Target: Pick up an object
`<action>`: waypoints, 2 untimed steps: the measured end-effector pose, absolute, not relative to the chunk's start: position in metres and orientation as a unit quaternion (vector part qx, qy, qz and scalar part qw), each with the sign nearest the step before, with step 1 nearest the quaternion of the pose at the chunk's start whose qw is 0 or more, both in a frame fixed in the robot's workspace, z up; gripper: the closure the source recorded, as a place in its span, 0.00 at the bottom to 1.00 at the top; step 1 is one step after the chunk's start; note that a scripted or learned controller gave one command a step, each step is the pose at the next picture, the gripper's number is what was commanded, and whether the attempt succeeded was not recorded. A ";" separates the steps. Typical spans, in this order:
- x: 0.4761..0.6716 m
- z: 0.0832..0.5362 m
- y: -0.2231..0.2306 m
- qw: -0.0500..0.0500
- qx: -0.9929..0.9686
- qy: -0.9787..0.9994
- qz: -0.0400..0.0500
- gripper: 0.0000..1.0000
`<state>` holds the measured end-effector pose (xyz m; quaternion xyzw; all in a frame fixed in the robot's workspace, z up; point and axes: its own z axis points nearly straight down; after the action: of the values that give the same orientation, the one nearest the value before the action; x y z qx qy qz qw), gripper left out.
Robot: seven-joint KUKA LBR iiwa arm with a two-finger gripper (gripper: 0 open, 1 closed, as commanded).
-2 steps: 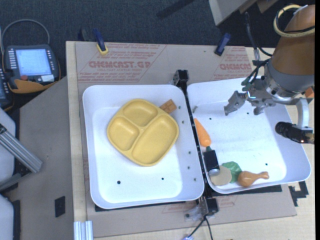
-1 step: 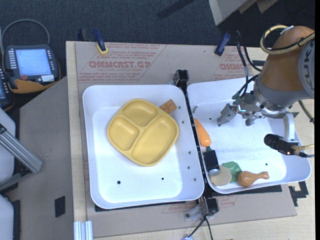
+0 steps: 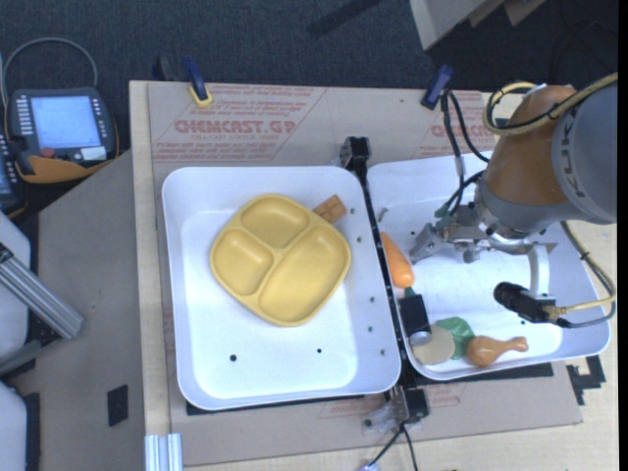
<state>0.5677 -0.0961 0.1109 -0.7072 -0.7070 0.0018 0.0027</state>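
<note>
Hanging over the right bin (image 3: 574,337), the gripper (image 3: 453,235) sits under the grey arm (image 3: 549,165); whether it grips anything I cannot tell. An orange carrot (image 3: 396,260) lies just beside it, possibly touching. A yellow divided plate (image 3: 282,258) fills the left bin (image 3: 196,351).

A: How's the light over me?

B: Bright and even from overhead. Both white bins (image 3: 196,292) glow almost washed out, and the yellow tray (image 3: 282,259) carries only a soft sheen.

A: Shadows?

B: Faint, soft ones under my arm (image 3: 549,155). The dark floor (image 3: 245,27) swallows detail.

A: Sharpness?

B: Slightly soft throughout; the lettering on the cardboard (image 3: 235,126) stays readable, though the corners perhaps blur a touch.
</note>
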 end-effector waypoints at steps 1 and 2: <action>0.570 0.088 -0.099 -0.003 -0.709 -0.706 0.000 0.00; 0.572 0.100 -0.099 -0.006 -0.708 -0.706 -0.002 1.00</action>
<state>0.5715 -0.0987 0.1002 -0.7082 -0.7060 -0.0022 -0.0059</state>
